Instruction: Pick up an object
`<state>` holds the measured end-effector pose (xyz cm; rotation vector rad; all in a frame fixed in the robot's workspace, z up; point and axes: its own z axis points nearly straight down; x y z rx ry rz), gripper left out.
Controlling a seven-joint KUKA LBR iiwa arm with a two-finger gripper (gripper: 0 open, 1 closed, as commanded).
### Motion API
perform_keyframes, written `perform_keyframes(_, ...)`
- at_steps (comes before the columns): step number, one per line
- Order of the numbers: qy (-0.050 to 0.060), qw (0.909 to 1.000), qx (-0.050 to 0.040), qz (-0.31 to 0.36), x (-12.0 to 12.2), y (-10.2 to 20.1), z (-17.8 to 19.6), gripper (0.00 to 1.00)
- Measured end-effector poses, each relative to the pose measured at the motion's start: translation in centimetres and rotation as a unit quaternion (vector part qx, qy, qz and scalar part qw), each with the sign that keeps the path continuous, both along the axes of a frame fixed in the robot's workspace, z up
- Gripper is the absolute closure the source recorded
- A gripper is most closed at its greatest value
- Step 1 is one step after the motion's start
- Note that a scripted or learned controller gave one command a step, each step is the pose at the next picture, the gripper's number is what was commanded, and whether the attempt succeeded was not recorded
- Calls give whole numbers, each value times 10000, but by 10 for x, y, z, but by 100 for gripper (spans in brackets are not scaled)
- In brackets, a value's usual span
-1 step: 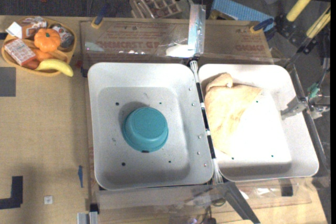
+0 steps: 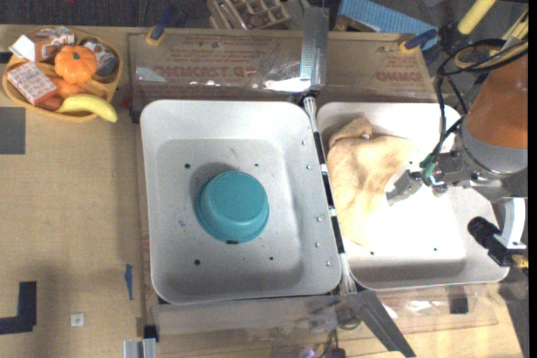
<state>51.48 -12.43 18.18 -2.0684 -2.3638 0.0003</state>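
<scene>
Hovering beside the soft, light, crumpled beige cloth [image 2: 367, 180] along the right white bin's [image 2: 449, 260] left wall, the two-finger gripper [image 2: 403, 186], whose grip state could not be told, was best aimed at a raised fold.

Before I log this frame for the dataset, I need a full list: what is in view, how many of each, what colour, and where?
bins: two, white, side by side on the bench.
bowl: one, teal, upside down in the middle of the left bin.
cloth: one, beige, crumpled in the left half of the right bin.
basket: one, yellow, far-left corner of the bench.
pumpkin: one, orange, in the basket.
banana: one, yellow, at the basket's near rim.
cardboard: brown panels standing behind both bins.
arm: one, grey with an orange band, reaching in from the right.
gripper: one, over the right bin at the cloth's right edge.
</scene>
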Motion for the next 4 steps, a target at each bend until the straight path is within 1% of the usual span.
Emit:
perform_keyframes(1,5,9991,2,-413,38,26,-62,0)
perform_keyframes(2,-52,9988,-1,-495,62,26,-91,0)
perform_keyframes(3,-82,9987,5,-509,63,26,-80,100)
perform_keyframes(4,-10,9997,-10,236,111,64,3,100)
